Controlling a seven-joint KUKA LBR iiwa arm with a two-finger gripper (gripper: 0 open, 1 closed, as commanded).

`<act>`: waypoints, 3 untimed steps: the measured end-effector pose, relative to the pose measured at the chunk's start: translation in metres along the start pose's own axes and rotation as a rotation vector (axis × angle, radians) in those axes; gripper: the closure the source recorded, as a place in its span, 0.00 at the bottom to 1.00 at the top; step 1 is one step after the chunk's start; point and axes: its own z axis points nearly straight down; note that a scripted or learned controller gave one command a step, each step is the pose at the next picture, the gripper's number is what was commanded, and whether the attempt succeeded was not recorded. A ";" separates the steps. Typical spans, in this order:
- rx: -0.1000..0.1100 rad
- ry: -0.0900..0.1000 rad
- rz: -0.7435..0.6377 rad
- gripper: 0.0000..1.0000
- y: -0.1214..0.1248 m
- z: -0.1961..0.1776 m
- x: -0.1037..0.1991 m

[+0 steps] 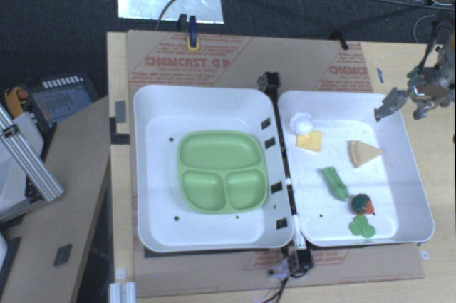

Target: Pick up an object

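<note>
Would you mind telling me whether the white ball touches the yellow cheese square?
Touching: the camera view shows the white ball meeting the yellow cheese square's upper edge, no gap between.

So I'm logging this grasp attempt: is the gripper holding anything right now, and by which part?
Nothing is held. The gripper hangs over the right bin's upper right corner with nothing between its fingers; the wedge lies apart below it.
</note>
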 end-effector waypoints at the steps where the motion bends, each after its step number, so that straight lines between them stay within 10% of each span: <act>1: -0.010 -0.002 -0.003 0.00 0.002 -0.006 0.001; 3: -0.006 -0.001 -0.001 0.00 -0.015 0.106 0.006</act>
